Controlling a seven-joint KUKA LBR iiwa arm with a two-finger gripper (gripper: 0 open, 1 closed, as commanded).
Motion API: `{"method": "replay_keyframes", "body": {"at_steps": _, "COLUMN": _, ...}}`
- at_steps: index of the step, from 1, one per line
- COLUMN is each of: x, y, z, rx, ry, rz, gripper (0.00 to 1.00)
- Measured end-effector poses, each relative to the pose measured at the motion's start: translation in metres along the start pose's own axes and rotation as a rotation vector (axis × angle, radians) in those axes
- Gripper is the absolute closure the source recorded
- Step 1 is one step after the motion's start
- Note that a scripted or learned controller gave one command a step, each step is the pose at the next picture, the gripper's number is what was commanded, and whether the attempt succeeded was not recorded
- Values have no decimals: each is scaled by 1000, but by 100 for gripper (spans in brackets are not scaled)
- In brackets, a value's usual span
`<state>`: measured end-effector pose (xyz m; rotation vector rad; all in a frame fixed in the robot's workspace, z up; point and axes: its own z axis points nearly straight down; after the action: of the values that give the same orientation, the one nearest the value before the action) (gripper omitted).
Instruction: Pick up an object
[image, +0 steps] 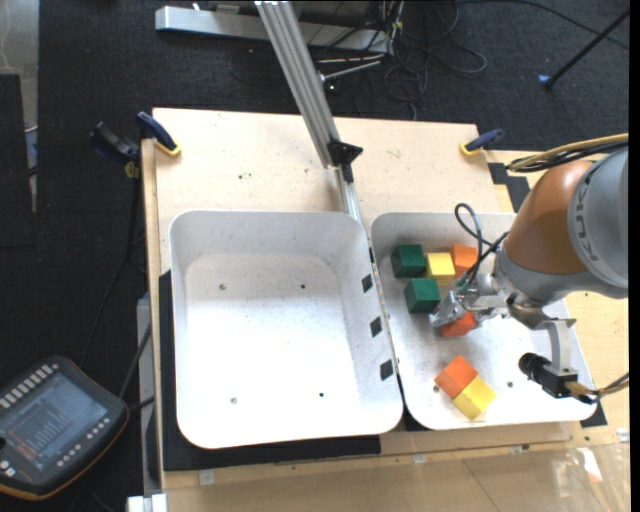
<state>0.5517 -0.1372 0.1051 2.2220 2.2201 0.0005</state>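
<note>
- Reaching in from the right, my arm bends down over the right bin, gripper low.
- Jaws — clamped on an orange-red block, mid-bin, just below the green cubes.

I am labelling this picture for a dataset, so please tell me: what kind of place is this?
Probably a robotics lab test bench. A robot arm reaches over two white bins on a wooden board clamped at its corners, coloured blocks lie in the right bin, and a control pendant and loose cables lie on the floor.
</note>
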Motion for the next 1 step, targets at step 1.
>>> {"method": "replay_keyframes", "body": {"at_steps": 1, "x": -9, "y": 7, "z": -55, "rx": -5, "ry": -2, "rz": -2, "gripper": 100}}
